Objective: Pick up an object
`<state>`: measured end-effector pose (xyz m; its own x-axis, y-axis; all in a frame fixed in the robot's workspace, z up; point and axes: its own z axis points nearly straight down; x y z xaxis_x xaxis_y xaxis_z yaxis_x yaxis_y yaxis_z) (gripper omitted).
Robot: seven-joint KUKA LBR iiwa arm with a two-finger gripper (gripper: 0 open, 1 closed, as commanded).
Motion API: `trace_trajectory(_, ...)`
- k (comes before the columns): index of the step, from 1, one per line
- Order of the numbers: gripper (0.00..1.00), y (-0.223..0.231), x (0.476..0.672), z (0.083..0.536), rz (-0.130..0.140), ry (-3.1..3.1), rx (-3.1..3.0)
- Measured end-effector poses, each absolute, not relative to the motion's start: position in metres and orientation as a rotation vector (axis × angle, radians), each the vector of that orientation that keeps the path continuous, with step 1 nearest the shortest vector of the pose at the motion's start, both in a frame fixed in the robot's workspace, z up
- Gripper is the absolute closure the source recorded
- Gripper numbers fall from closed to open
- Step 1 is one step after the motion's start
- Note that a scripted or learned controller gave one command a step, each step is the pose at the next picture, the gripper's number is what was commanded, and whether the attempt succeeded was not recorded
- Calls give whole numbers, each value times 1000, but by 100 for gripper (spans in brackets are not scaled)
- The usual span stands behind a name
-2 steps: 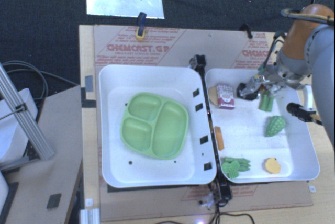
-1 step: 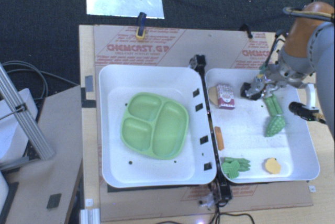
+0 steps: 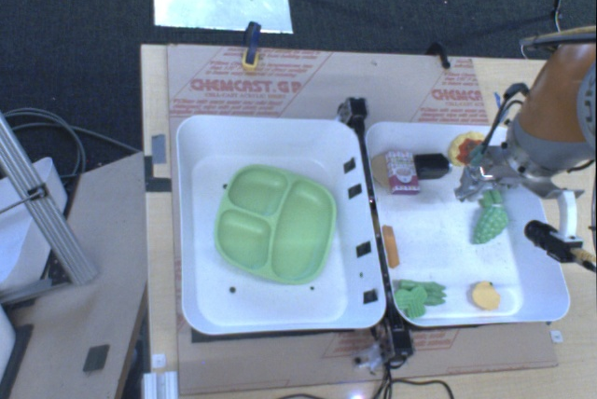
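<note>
Your claw (image 3: pixel 480 178), grip state impossible to tell, sits right above the green bumpy toy (image 3: pixel 491 222); its knobbly, tapered sides could slip free.

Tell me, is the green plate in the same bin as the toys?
No, the green plate lies alone in the left bin, while the toys sit in the right bin.

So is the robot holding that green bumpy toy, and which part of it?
It cannot be told. The tool sits right at the top end of the green toy in the right bin, but the view doesn't show a grip.
</note>
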<state>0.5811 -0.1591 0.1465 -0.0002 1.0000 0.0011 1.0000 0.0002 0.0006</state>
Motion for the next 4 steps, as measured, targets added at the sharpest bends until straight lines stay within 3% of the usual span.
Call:
trace_trajectory(1,0,-160,583,144,-2,-2224,-2221)
trace_trajectory(2,0,-173,610,81,1,-2226,-2218)
trace_trajectory(3,0,-210,540,84,5,-2214,-2225)
trace_trajectory(4,100,-207,545,95,-4,-2226,-2224)
